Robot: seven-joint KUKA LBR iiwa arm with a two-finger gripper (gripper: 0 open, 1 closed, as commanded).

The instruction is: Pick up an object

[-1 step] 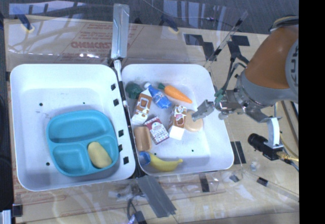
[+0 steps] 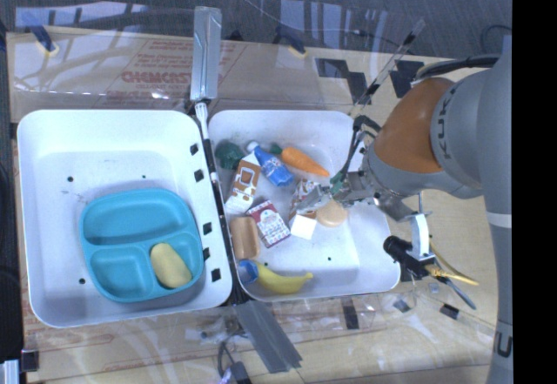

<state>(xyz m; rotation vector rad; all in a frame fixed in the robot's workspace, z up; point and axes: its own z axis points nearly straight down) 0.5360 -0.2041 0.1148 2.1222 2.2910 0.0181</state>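
Note:
My gripper point(image 2: 336, 191) is low in the right bin point(image 2: 365, 265), reaching in from the right beneath the orange wrist band. Its tip sits just above a tan round piece point(image 2: 332, 216) and beside a crinkled packet point(image 2: 306, 195). A white cube point(image 2: 303, 226) lies just left of the tan piece. I see nothing lifted off the bin floor. An orange carrot point(image 2: 305, 161) and a blue bottle point(image 2: 275, 168) lie further back. A yellow banana point(image 2: 280, 281) rests at the front edge.
The right bin also holds a green item point(image 2: 229, 153), a small carton point(image 2: 245, 183), a red-and-white box point(image 2: 270, 225) and a brown roll point(image 2: 244, 238). In the left bin point(image 2: 52, 147), a blue divided tray point(image 2: 130, 230) carries a yellow fruit point(image 2: 171, 265).

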